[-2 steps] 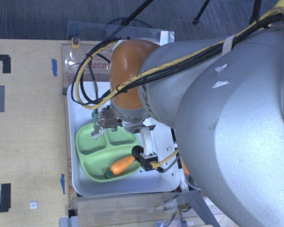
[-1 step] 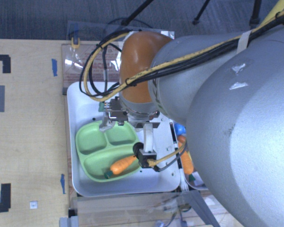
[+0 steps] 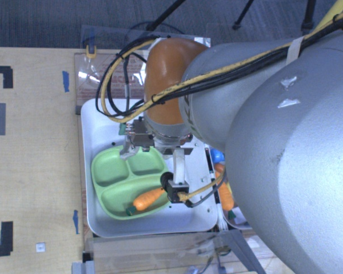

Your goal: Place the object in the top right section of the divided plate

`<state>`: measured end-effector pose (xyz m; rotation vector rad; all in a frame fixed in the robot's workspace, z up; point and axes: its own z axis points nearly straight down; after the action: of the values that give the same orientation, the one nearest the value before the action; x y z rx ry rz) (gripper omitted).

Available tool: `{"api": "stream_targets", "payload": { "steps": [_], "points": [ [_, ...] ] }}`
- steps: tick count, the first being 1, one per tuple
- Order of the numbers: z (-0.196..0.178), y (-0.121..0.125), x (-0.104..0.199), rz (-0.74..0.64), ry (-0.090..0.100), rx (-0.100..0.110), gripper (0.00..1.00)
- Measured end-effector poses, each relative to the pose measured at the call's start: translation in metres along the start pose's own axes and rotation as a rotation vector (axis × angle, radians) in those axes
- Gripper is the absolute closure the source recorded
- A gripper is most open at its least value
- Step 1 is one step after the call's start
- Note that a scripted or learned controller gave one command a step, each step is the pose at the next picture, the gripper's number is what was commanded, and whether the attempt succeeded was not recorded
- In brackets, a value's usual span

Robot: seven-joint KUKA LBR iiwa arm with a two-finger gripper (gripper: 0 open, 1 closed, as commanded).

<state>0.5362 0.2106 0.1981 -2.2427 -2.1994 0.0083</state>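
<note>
A green divided plate [image 3: 115, 173] lies in the left white bin [image 3: 103, 124]. An orange carrot with a green tip [image 3: 147, 199] rests in the plate's large lower section, near its right rim. My gripper [image 3: 136, 147] hangs over the plate's upper edge, above the divider between the two small upper sections. The wrist and arm cover most of it. Both small upper sections look bare.
The big grey arm fills the right half of the view and hides the right bin. A blue thing [image 3: 217, 155] and an orange thing [image 3: 225, 195] peek out beside the arm. Wooden bench lies to the left.
</note>
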Motion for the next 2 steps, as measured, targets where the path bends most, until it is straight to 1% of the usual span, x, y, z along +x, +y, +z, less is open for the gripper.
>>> {"api": "stream_targets", "payload": {
  "steps": [2],
  "points": [
    [0.0,0.0,0.0,0.0,0.0,0.0,0.0]
  ]
}}
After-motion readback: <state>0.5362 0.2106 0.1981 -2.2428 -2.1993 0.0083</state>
